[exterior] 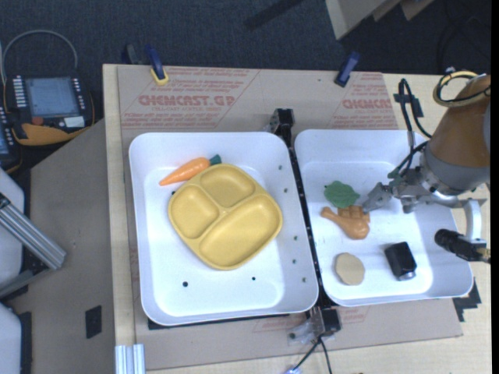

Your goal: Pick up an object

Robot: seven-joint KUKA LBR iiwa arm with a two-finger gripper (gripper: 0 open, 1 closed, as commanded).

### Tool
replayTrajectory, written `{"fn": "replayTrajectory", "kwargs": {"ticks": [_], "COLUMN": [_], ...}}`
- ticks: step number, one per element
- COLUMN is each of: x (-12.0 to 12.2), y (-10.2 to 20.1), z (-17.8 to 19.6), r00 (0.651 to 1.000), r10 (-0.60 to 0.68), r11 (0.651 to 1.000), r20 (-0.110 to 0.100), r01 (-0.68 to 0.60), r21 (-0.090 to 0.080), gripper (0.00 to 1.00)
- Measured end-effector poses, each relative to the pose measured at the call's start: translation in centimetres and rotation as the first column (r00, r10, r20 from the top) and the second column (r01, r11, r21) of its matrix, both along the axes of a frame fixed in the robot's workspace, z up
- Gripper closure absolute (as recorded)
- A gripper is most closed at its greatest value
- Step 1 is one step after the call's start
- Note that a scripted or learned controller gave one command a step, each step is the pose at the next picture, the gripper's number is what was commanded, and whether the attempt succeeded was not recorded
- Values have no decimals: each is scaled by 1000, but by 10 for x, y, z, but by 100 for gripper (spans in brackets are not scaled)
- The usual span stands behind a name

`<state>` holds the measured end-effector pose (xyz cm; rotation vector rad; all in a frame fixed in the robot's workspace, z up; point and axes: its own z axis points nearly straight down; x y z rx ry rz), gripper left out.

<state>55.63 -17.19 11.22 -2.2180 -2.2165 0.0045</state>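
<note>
Claw (380,196) state: can't tell. Orange toy (348,221) just below-left of it, green piece (340,192) beside. Prob light, stiff, slick plastic; grab toy's narrow neck.

A tan squash-shaped toy (348,221) lies flat in the right bin (366,146), touching a green leafy piece (340,192).

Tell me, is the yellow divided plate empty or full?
Empty: the yellow divided plate shows three bare compartments; the carrot lies beside its rim.
</note>
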Motion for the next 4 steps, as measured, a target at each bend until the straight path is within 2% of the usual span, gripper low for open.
{"fn": "replayTrajectory", "kwargs": {"ticks": [1, 2, 4], "x": [1, 4, 2], "y": [0, 3, 1], "z": [14, 78, 177], "r00": [1000, 1000, 1000], "r10": [0, 2, 2], "r11": [1000, 1000, 1000], "r20": [7, 14, 15], "r01": [0, -2, -2], "r21": [-3, -5, -6], "gripper": [100, 100, 100]}}
